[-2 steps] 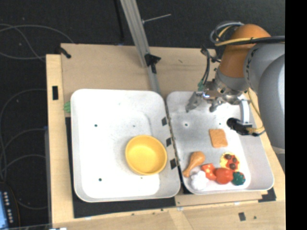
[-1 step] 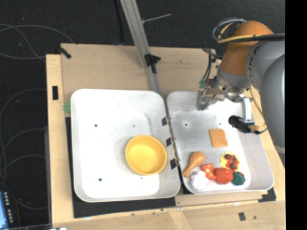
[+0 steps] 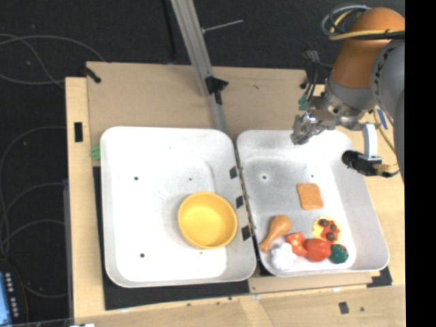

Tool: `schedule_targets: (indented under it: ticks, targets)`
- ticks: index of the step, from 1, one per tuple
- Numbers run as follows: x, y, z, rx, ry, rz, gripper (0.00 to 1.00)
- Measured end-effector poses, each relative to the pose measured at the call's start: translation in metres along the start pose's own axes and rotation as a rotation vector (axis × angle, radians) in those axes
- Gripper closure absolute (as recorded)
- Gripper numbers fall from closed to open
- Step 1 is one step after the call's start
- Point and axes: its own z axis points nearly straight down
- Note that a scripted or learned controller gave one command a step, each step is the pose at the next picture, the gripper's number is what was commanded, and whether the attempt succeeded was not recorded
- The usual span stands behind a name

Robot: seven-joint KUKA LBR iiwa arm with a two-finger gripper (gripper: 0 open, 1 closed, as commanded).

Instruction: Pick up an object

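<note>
The right bin (image 3: 354, 203) holds a small cluster of toy food near its front edge: a tan drumstick (image 3: 275, 231), a white lump (image 3: 281, 257), a red piece (image 3: 312, 248) with a green bit (image 3: 338, 253) beside it, and a yellow item with dark spots (image 3: 328, 228). A flat orange-tan cracker (image 3: 310, 196) lies apart from them, nearer the bin's middle. In the left bin (image 3: 136, 182) sits 1 yellow bowl (image 3: 207, 220), upright, close to the divider between the 2 bins.

Both bins rest on a pale wooden bench (image 3: 150, 94) over a dark floor with loose cables. A grey metal pole (image 3: 194, 43) slants up from the bench.

The gripper (image 3: 303, 133) hangs over the right bin's far edge, well apart from the food. It is too small and dark here to tell how wide it stands or whether it carries anything.
</note>
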Motion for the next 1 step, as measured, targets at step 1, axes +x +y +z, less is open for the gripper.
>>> schedule_targets:
  ticks: [1]
  targets:
    - [-0.0010,0.0009,-0.0362,0.005,0.001,-0.002,1.00]
